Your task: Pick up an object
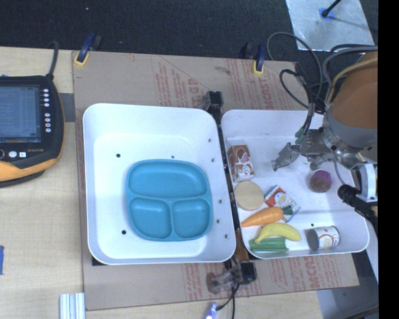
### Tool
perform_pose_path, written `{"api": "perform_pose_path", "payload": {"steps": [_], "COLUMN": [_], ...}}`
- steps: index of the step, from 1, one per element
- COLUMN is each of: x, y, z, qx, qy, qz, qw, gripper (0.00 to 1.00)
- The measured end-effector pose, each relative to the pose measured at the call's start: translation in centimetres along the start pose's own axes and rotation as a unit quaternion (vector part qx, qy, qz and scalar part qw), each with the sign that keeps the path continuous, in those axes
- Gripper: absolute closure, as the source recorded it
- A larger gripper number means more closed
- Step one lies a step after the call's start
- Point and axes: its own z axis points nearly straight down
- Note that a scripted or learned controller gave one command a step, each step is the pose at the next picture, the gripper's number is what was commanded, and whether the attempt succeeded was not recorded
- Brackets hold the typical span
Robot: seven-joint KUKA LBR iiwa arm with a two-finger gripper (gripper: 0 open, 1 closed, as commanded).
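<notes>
Grey two-finger pincer [287, 157] reaches leftward, low over right shallow white bin [266, 121]; finger state indiscernible. Round purple object [320, 180] just behind it, blurred.

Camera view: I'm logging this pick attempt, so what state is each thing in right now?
Hand: over the right bin, holding nothing that shows.
Blue tray: flat in the left bin, nothing in its compartments.
Carrot: lying in the right bin, against the banana.
Banana: lying on its side.
Can: tipped on its side.
Purple ball: resting apart from the pile.
Tablet: screen lit.
</notes>
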Motion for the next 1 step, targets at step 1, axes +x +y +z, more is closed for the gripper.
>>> {"api": "perform_pose_path", "payload": {"steps": [1], "x": [1.42], "y": [-2.63], "z": [7.48], "qx": [-0.003], "qy": [0.0], "qz": [0.0], "qw": [1.0], "gripper": [0.0]}}
